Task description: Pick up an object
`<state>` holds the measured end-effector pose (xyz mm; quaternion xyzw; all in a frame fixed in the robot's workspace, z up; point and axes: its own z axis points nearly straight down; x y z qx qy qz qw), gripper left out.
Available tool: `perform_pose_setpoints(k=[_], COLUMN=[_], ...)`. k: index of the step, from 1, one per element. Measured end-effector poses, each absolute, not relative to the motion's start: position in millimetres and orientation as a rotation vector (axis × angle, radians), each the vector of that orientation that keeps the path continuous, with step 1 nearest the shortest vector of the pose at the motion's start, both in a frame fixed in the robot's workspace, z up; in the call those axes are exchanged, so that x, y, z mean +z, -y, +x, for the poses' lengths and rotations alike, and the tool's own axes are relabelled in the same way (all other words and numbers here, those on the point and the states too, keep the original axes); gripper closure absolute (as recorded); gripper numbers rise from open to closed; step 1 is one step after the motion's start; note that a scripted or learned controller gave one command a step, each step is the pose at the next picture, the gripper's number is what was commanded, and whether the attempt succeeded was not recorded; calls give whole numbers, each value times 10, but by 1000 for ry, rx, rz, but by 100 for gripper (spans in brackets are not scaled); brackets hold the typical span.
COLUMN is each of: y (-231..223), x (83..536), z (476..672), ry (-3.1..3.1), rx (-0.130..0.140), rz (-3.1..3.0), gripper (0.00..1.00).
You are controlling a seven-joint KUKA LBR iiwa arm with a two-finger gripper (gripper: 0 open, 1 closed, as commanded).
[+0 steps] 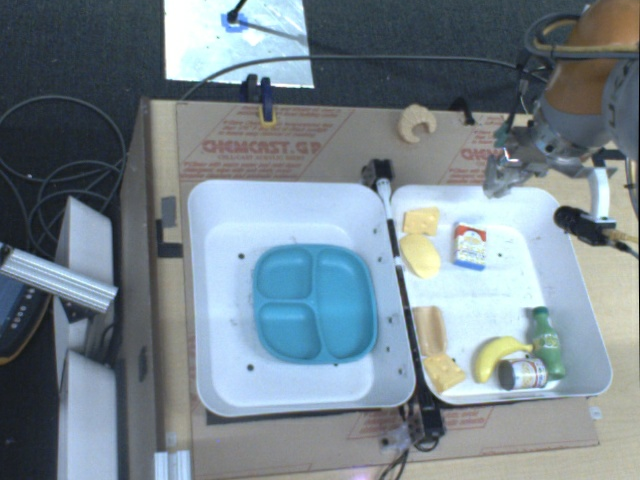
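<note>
**A:** Where do the jaws stand?

**B:** The two-finger gripper [497, 183] hangs at the far right corner of the right shallow white bin [580, 298], just over its rim. Its tips are a small blurred grey shape, so I cannot tell whether they are wide or narrow. Nothing shows between them.

**A:** What lies nearest to it?

**B:** A small red-and-white carton [470, 245] lies just near and left of the gripper, apart from it. Left of that are a pale yellow wedge of toy cheese [421, 220] and, just nearer, a yellow oval toy lemon [422, 257], both by the bin's left wall.

**A:** And the near end of that bin?

**B:** A tan slice of toy bread [429, 328] with another yellow cheese wedge [443, 371] at its near end sits on the left. On the right, a yellow toy banana [497, 354], a small tin can lying on its side [522, 373] and a green toy bottle [545, 341] are bunched closely together.

**A:** The other bin?

**B:** The left white bin [215, 268] holds a blue divided plastic plate [313, 302]. Beyond both bins, a beige curled piece [416, 123] rests on the cardboard sheet [330, 143].
</note>
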<state>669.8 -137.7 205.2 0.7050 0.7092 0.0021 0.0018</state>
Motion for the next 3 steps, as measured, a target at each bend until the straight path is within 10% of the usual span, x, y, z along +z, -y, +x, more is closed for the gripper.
perform_pose_setpoints(k=[1, 2, 3], y=[1408, 1407, 1519], x=[1896, 1899, 1105], z=[6605, 6606, 6679], ry=[-2222, -2222, -2223], rx=[1, 2, -2], rz=[2218, 2217, 2221], gripper=[100, 0, 0])
